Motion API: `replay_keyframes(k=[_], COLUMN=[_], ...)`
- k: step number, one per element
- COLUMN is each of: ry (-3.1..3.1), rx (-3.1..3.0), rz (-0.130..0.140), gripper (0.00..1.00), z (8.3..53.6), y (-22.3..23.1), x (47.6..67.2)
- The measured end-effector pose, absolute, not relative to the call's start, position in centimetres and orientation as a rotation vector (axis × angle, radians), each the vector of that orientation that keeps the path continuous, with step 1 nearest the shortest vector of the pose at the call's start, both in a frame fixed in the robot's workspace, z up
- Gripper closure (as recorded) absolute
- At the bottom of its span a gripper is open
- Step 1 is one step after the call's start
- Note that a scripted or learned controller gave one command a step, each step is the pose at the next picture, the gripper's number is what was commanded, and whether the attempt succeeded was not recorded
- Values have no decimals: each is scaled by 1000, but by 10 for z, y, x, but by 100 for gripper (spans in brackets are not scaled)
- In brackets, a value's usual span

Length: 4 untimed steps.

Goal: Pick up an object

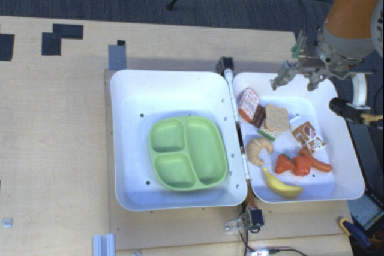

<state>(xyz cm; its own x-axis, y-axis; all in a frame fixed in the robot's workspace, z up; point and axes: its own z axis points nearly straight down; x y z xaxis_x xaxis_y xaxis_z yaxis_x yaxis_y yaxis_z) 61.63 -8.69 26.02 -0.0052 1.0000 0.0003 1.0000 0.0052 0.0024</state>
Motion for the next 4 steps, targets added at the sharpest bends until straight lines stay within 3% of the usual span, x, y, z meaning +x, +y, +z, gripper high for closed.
replay_keyframes(k=[1,2,3,4], ry=[2225,2224,2206,2205], rx=[2220,2216,2197,2196], rz=[0,6,30,22], gripper=[0,100,100,100], z=[117,129,103,96], y=[-88,-87,-102,-163], x=[567,569,614,633])
